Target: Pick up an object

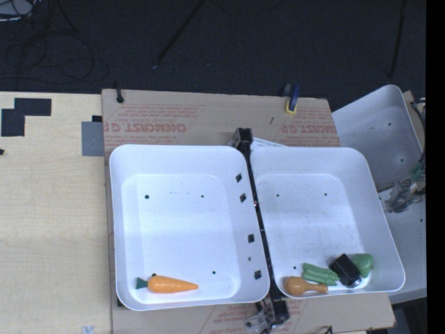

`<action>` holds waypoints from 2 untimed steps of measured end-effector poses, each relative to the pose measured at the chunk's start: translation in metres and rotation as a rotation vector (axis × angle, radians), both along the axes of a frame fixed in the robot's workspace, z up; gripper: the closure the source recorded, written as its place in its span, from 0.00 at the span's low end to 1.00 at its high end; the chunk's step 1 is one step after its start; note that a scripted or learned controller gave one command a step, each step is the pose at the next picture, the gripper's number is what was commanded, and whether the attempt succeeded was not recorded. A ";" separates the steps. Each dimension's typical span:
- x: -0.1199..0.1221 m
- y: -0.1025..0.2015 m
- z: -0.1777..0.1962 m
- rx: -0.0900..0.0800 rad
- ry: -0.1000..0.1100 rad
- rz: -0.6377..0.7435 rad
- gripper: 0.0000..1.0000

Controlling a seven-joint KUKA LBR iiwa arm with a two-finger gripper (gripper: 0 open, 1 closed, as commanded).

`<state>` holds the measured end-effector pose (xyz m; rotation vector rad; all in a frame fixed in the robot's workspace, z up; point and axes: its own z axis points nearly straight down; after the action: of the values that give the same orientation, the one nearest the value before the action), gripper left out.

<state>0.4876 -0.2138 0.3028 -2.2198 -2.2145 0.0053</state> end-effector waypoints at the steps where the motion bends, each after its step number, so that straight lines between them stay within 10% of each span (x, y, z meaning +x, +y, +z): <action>1: -0.013 0.013 -0.001 0.000 -0.003 0.003 1.00; 2: -0.012 0.001 -0.057 0.001 0.001 0.002 1.00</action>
<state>0.4751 -0.2129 0.2461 -2.2174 -2.2156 0.0051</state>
